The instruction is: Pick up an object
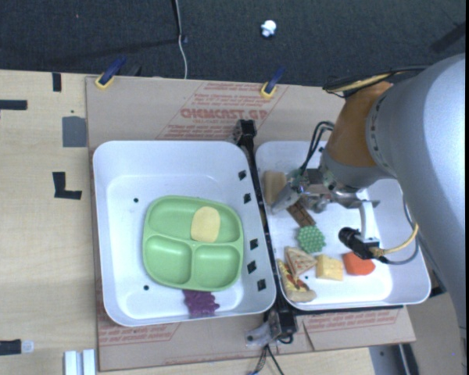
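Towering over the right side of the camera view, the grey arm [445, 155] with its orange band [358, 131] was the closest thing to the lens, and it reached down over the right white bin [406, 287]. Its gripper [305, 196] hung low at that bin's upper left part, just beside a tan wedge-shaped block [275, 184] and a brown bar-shaped piece [303, 214]. Whether it was parted or closed, and whether it had anything, I cannot tell.

Lower in the right white bin lay a green knobbly ball [311, 238], a sandwich-like triangular toy [299, 262], a yellow cheese-like chunk [329, 268], an orange-red rounded piece [360, 266] and a small pale snack-like toy [296, 289] near the front wall.

Left of that bin, touching it along the black divider, sat the left white bin [117, 186]. It held a green compartment plate [192, 243] with a yellow oval piece [205, 224] in its upper right compartment, and a purple bumpy toy [200, 302] just below the plate.
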Robot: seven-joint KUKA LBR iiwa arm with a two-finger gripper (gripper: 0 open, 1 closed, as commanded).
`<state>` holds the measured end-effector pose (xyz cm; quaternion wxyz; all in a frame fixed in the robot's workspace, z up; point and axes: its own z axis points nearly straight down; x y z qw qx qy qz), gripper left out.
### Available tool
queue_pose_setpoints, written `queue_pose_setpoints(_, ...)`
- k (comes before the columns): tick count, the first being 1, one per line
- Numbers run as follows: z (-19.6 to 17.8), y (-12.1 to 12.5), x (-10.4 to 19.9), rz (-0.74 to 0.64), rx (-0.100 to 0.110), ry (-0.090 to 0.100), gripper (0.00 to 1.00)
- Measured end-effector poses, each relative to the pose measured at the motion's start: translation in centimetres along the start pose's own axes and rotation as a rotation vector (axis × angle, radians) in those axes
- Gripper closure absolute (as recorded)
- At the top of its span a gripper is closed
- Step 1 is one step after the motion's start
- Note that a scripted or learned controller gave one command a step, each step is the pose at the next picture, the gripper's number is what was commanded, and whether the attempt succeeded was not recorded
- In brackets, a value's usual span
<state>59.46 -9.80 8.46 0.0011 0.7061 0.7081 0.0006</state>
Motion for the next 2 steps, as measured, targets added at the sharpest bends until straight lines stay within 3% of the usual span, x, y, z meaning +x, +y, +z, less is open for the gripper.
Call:
queue_pose_setpoints(1,-1.0,-0.2,0.0,0.0,0.002,0.001,1.0)
queue_pose_setpoints(2,-10.5,1.6,8.9,-0.007,-0.005,0.003,1.0)
